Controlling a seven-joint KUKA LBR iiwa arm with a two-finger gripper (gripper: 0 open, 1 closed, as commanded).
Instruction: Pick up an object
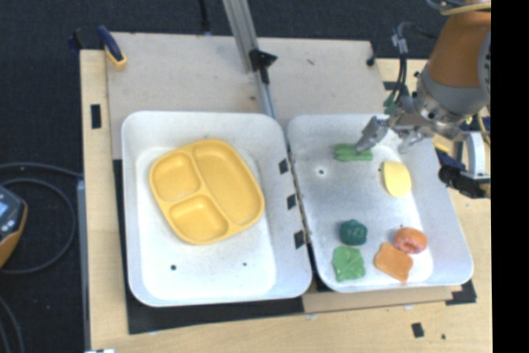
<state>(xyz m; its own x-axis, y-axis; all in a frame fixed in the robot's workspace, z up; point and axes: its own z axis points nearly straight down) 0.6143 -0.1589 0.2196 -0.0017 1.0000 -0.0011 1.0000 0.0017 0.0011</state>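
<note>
The right bin (322, 194) holds several small objects. A flat green piece (354, 153) lies near its far edge, with a yellow oval (397, 178) to its right. Toward the front sit a dark green lump (354, 231), a light green piece (348, 262), an orange block (393, 260) and a red-orange round object (409, 240). My gripper (372, 135) hangs low over the far part of the right bin. Its tip is right at the upper right end of the flat green piece. Whether it touches that piece I cannot tell.
The left bin (140, 260) holds a yellow divided plate (207, 190). A slanted metal pole (240, 21) rises behind the bins, its foot near the gap between them. The orange-banded arm (459, 54) comes in over the right bin's far right corner.
</note>
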